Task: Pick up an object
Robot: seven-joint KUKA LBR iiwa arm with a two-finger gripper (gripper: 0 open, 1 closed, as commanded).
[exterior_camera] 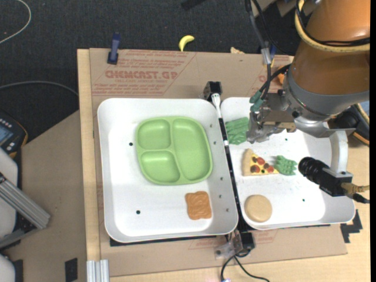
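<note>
Gripper (257, 135) state cannot be told; green leafy piece (237, 130) is seen just left, touching it

Your grey arm with the orange band (332, 40) reaches in from the right, wrist bent downward, its two-finger metal gripper (258, 135) pointing down below it.
</note>
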